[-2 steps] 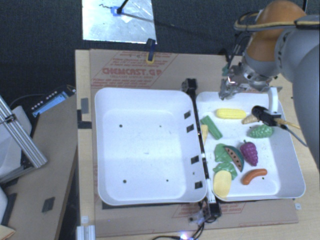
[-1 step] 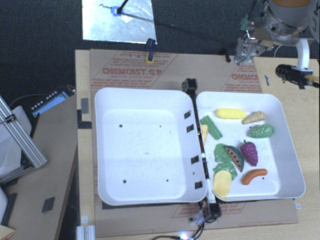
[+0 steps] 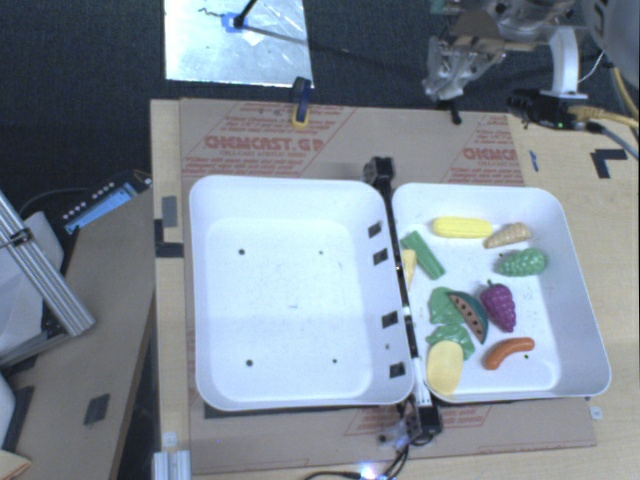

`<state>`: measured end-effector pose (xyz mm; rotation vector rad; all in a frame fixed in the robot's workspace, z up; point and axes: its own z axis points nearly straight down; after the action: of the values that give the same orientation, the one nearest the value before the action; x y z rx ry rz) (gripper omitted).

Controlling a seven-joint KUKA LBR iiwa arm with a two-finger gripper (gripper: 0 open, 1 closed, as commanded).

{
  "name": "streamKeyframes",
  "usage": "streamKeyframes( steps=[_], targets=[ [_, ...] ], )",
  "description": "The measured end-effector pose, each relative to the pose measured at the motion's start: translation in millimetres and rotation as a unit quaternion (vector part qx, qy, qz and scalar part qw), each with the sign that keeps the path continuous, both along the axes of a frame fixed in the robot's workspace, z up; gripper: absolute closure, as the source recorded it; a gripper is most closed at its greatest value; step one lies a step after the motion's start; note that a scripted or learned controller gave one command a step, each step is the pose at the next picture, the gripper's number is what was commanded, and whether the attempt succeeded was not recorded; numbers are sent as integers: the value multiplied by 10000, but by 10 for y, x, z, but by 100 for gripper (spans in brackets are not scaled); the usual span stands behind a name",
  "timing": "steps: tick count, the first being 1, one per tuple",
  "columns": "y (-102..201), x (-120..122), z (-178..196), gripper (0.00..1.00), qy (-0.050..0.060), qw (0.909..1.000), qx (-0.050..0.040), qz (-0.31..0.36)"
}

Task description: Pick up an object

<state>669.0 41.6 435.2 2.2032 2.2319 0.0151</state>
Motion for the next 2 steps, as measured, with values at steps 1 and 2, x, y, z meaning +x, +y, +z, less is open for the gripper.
streamKeyframes(
  steps=[1, 2],
  targets=[
    [-893, -5, 24, 100, 33, 10000, -22, -81],
    [-1775, -12, 141, 100, 32, 9999, -32, -94]
  ],
)
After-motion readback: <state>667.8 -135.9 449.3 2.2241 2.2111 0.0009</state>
